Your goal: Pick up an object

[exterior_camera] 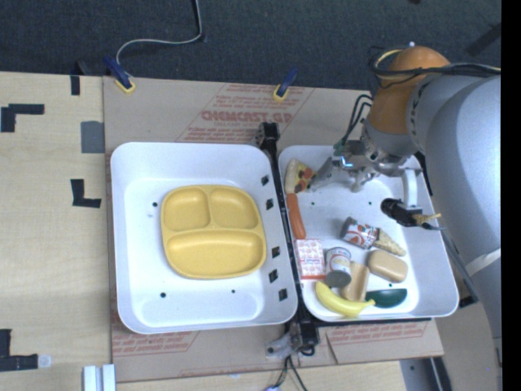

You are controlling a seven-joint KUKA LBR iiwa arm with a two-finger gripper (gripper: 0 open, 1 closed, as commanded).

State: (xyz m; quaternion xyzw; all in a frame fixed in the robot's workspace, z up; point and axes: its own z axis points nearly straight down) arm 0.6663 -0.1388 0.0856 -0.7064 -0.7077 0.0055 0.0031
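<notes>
Nearest the camera, at the near edge of the right bin (444, 296), lies a yellow banana (338, 300) with a dark green vegetable (389, 297) at its right end. Just beyond them a tan bread roll (386, 265) sits to the right, with a small tin can (338, 259) and a beige stick-like piece (357, 281) just beside it. A red-and-white packet (309, 259) lies to the left of the can, near the bin's left wall. Farther back, a small crumpled wrapper (359, 234) rests near the middle of the bin, and a long orange carrot (295, 215) lies along the left wall. In the far left corner is a pizza slice (301, 174).

Over the far part of this bin hangs the grey arm (464, 145) with its orange band (399, 88). Its claw (345, 168) sits low, just right of the pizza slice; whether it is open or closed I cannot tell, and nothing is seen held in it.

In the left bin (130, 218) lies a yellow divided plate (213, 230), roughly central. Both bins rest on a cardboard sheet (228, 112) on the wooden desk (41, 243), with two blue-and-yellow clamps (120, 76) at the far edge of the cardboard.
</notes>
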